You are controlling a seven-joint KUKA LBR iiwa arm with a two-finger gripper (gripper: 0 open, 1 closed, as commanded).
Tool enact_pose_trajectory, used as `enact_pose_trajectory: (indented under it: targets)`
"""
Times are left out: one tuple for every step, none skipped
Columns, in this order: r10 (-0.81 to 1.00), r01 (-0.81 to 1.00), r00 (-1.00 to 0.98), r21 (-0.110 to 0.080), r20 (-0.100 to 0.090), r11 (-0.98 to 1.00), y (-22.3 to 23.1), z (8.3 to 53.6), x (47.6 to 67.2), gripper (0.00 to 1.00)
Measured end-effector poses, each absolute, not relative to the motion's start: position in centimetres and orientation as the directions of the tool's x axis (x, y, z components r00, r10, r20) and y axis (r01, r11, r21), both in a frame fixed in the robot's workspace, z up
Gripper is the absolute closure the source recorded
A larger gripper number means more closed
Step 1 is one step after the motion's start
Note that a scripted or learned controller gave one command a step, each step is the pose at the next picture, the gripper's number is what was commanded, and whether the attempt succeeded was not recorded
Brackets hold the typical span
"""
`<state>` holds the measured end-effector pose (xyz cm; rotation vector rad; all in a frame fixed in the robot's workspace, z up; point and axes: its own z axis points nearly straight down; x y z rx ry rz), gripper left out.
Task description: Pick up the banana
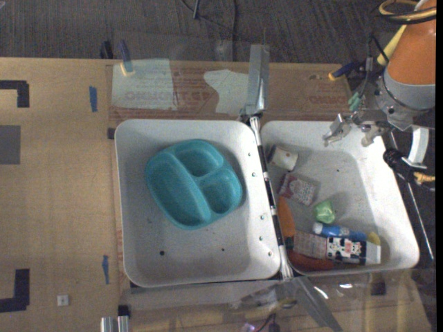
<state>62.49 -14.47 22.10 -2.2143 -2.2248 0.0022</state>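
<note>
Wooden bench (55, 206), shallow white plastic bins (138, 254). Silver two-finger gripper (349, 131) hovers upper right, spread and empty. Yellow banana (374, 238), mostly hidden, lies below it, lower right.

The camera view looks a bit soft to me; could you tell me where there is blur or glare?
In the camera view, the tool and the arm's orange band look blurred; glare streaks the clear panel below the right bin; the teal plate is evenly lit, its shadow soft.
</note>
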Motion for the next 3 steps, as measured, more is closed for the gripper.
enact_pose_trajectory:
  targets:
    - [0.999,0.999,0.053,0.004,0.005,-0.053,-21.2,9.7,62.1,0.00]
    - [0.999,0.999,0.053,0.003,0.003,-0.053,-21.4,10.5,62.1,1.00]
    - [0.905,0.905,0.425,0.005,-0.001,-0.425,-18.1,8.7,66.9,1.00]
